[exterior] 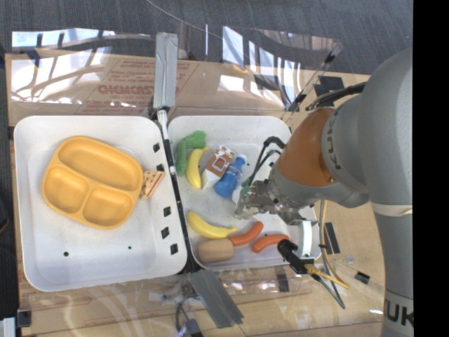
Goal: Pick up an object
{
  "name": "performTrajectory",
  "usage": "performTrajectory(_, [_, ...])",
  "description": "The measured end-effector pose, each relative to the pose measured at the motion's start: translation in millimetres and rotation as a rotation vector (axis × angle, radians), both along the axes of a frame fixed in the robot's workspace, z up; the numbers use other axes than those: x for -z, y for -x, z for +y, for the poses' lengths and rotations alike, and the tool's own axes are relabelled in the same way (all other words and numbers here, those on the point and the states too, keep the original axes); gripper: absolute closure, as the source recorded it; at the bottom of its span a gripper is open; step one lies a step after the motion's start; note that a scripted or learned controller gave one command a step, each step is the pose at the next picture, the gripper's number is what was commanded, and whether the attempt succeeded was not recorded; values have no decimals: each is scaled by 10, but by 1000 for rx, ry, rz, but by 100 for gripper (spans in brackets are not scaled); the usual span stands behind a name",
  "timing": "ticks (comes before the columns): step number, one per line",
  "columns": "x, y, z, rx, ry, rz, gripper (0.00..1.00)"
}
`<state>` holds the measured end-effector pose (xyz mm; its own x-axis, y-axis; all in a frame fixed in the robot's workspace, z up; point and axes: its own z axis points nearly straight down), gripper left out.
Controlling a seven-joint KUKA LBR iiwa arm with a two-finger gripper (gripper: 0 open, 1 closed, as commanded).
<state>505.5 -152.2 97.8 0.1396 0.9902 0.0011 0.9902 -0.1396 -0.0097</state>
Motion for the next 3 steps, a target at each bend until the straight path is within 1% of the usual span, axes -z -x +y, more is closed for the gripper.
performTrajectory(1, [1, 1, 0, 0, 0, 0, 0])
performTrajectory(2, [-848, -437, 154, 179, 3, -4, 0])
performTrajectory(3, [76, -278, 99, 222, 1, -4, 0])
